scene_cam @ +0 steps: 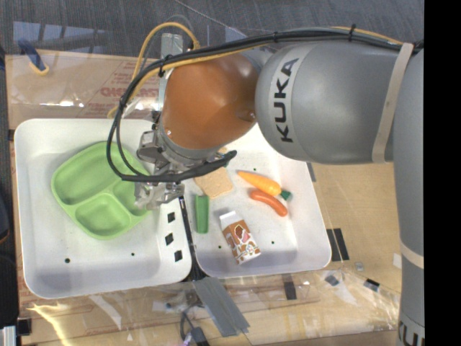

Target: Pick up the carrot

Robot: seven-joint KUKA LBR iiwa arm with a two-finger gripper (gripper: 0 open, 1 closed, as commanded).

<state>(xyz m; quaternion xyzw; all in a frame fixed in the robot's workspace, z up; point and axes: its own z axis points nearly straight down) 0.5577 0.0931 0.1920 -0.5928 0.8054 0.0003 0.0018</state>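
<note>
milk carton [240, 240]: small brown-and-white carton lying on its side in the right bin, nearest the camera of that bin's contents.
green stick [202, 213]: narrow green piece lying lengthwise at the right bin's left wall, at 10 o'clock from the milk carton.
sausage [269, 202]: red-orange, curved, lying flat at 1 o'clock from the milk carton.
carrot [261, 183]: orange body with a green tip pointing to 4 o'clock, lying flat on the floor of the right bin, just beside the sausage on its 11 o'clock side; whether the two touch cannot be told. nothing grips it.
cracker [215, 184]: tan square slice, at 9 o'clock from the carrot, partly covered by the wrist.
right bin [302, 254]: shallow white tray holding all five items above.
left bin [43, 265]: shallow white tray adjoining the right bin's left wall.
green plate [94, 189]: divided light-green dish in the left bin, toward 9 o'clock from the gripper.
gripper [157, 193]: positioned over the seam between the bins, at the green plate's right edge, well to 9 o'clock of the carrot; open or closed state cannot be told.
arm [331, 99]: grey body with orange band, entering from 3 o'clock, black cables looped over the wrist.
</note>
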